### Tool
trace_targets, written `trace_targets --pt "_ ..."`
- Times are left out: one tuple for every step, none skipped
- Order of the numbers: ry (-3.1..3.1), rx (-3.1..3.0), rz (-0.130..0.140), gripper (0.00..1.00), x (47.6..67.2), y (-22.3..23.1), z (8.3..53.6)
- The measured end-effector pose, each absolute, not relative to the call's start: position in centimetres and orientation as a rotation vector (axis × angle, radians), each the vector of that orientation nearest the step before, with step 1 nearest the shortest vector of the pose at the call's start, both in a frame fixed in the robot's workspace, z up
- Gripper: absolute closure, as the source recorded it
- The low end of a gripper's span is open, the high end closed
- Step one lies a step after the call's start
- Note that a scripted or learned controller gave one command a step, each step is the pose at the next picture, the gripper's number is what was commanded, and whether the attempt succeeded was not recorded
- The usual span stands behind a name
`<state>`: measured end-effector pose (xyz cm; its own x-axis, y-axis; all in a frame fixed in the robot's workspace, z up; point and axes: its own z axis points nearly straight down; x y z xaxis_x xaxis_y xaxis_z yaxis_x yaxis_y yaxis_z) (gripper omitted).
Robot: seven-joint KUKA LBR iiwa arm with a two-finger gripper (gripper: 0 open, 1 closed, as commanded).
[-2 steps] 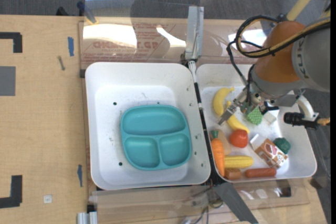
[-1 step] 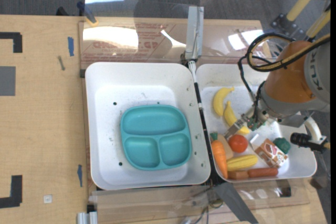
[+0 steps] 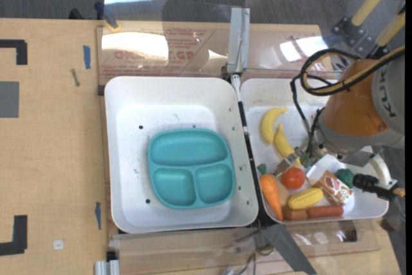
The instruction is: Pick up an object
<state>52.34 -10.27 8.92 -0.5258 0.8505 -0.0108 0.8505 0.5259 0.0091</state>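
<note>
The gripper (image 3: 310, 158) hangs low in the right bin (image 3: 367, 208) beside the tomato (image 3: 293, 178), but the arm's bulk hides the fingers and I cannot tell how they stand. The toys lie packed — carrot (image 3: 270, 195), corn cob (image 3: 305, 198), sausage (image 3: 315, 212), carton (image 3: 335, 188) touching or nearly so — and a closing grip may catch two, or nudge the round tomato away. Two bananas (image 3: 275, 129) lie apart, nearer the divider; the teal tray (image 3: 190, 167) sits in the left bin (image 3: 125, 138).
</note>
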Motion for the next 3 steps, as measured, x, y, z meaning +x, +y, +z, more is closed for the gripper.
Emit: trace_targets --pt "2.629 1.693 0.01 0.0 48.4 -10.2 8.9" --pt "2.627 1.691 0.011 1.0 48.6 -10.3 9.9" --pt "2.523 1.866 0.007 1.0 50.7 -3.0 18.6"
